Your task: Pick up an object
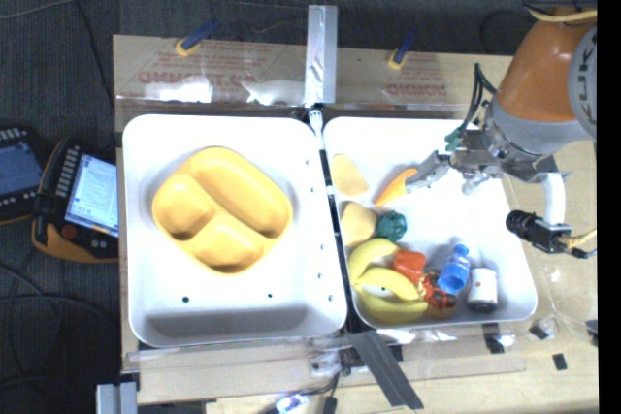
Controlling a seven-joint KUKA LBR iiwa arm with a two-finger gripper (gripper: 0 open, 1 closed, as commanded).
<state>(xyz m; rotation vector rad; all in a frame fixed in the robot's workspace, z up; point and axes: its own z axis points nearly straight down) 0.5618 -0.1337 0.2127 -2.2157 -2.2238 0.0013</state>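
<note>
- Nearest the camera, at the front of the right bin (519,305), lies the crowd: bananas (388,291), a red piece (412,265), a blue bottle (453,271) and a small white jar (482,286), all touching or overlapping.
- Just behind them sit a teal lump (392,226) and a pale yellow fruit (356,223) against the bin's left wall.
- Further back an orange carrot-like piece (393,186) lies tilted, well apart from the pile, with a pale yellow slice (349,175) beside it.
- The gripper (434,172) hangs low over the bin's back half, its tip just beside the carrot's upper end; whether it is parted or closed cannot be told, and nothing is seen held.
- The carrot looks the likeliest target. To take it well, the gripper should centre over the carrot's middle, straddle its narrow width, and descend straight.
- The left bin (136,238) holds a big yellow lump (221,207).
</note>
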